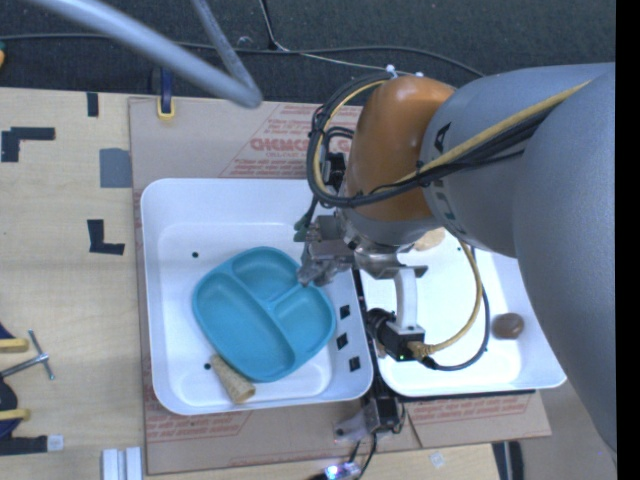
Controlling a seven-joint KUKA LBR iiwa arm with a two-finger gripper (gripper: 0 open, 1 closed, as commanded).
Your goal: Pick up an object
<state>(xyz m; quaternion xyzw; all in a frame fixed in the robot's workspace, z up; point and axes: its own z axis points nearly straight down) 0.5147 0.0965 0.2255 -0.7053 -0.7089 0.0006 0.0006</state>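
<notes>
The gripper (316, 258) is seen over the right edge of the left bin (160, 268), at the rim of the blue divided plate (262, 311). Whether anything is held cannot be told. A cork (231, 378) lies near the bin's front edge, a brown object (508, 325) in the right bin (540, 368).

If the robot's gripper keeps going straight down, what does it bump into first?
Most likely the blue plate in the left bin. The gripper hangs over the plate's upper right rim, though the slanted view leaves its height unclear, so it could just miss the edge.
</notes>
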